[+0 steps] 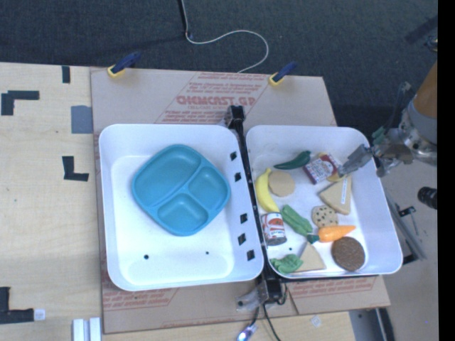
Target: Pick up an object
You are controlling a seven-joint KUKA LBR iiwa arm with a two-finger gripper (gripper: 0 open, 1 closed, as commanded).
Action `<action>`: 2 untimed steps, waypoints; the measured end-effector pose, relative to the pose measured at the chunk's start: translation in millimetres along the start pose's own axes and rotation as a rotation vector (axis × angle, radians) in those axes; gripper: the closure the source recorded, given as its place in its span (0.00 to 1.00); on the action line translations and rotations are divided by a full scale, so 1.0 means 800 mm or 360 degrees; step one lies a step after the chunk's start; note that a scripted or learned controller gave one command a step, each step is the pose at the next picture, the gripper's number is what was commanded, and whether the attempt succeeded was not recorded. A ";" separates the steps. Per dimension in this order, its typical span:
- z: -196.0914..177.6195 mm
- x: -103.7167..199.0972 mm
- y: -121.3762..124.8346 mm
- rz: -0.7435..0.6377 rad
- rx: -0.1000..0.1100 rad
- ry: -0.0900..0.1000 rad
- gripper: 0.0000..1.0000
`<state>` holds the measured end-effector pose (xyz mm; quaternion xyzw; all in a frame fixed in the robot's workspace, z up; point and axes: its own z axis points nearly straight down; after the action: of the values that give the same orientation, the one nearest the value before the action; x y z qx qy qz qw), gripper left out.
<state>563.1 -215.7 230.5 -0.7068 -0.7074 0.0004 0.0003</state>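
Arm: enters from the right edge of the camera view, above the rim of the right bin [370, 190].
Gripper [353, 163]: at the upper right corner of the right bin, reaching leftward and slightly down over the bin floor.
Finger state: cannot tell; the tip reads as a single grey bar, no gap resolved, nothing seen between fingers.
Nearest candidate: cheese wedge [337, 195], just below and left of the tip; long axis roughly upright in the view, narrowing downward.
Second candidate: red packet [320, 168], left of the tip, near, lying at a slant.
Further items: green pepper [292, 161], banana [265, 191], round cracker [281, 184], green pod [296, 219], cookie [323, 215], carrot [335, 232], brown disc [348, 253], small can [274, 229]; all deeper in the same bin, left and below.
Left bin [114, 190]: holds a blue divided plate [180, 189]; well apart from the tip.
Deciding relation: objects lie left and below the tip; a short descent toward the wedge or packet judged sufficient.
Progress: judged early; no object lifted.
Risk: crowded items, neighbours likely to be nudged.
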 end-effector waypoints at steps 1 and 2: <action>-0.046 0.076 -0.060 -0.0008 -0.0003 0.0003 0.00; -0.025 0.154 -0.102 -0.0007 0.0007 0.0005 0.00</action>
<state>481.8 -92.9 250.3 -0.7053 -0.7089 0.0010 0.0030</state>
